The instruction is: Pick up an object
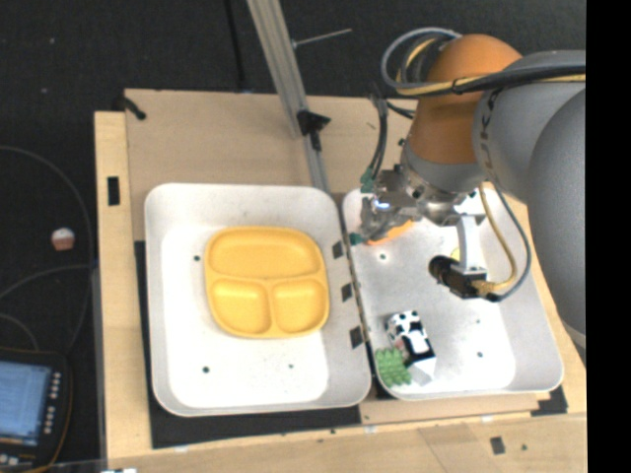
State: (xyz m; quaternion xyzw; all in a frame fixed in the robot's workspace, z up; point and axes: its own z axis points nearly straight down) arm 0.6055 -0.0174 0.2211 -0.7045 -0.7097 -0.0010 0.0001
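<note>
One arm point(473, 116) bent over right bin point(513, 363) | claw point(380, 220) low, top-left corner | grip state unclear

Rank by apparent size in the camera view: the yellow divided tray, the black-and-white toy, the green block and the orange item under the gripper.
1. yellow divided tray, by far the largest.
2. black-and-white toy.
3. green block, slightly smaller than the toy.
Unranked: orange item, mostly hidden beneath the gripper.

Yellow three-compartment tray point(266, 281) flat in left bin, black-and-white block point(411, 334) and green piece point(392, 367) together in right bin's near-left corner
</note>
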